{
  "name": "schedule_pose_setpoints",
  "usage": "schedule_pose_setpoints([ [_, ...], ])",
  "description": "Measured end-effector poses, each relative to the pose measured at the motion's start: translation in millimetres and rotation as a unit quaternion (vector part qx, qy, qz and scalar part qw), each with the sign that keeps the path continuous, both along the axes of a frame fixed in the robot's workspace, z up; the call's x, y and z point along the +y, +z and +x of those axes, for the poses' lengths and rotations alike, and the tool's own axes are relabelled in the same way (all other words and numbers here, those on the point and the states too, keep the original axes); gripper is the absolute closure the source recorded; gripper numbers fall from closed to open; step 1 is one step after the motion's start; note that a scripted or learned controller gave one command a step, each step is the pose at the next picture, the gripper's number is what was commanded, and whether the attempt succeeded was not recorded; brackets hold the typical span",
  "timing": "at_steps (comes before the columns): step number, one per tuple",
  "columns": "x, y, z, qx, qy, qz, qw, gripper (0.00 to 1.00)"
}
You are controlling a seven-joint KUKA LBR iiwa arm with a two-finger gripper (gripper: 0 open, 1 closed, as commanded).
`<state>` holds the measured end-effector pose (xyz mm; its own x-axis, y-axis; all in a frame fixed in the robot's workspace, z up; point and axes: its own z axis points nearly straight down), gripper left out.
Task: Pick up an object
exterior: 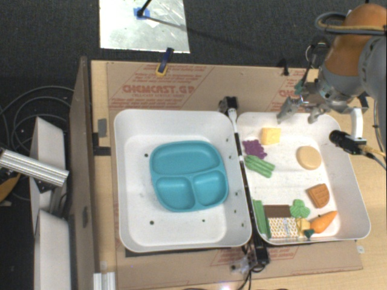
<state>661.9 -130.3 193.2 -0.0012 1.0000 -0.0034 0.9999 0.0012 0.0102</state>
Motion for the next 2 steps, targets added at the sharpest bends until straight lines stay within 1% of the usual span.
schedule_pose_setpoints([
  [1,36.4,-104.9,6.2,0.007,0.003,0.0024,1.0000,0.00],
  [2,34.3,-87.8,8.4,0.002,0.003,0.0012,1.0000,1.00],
])
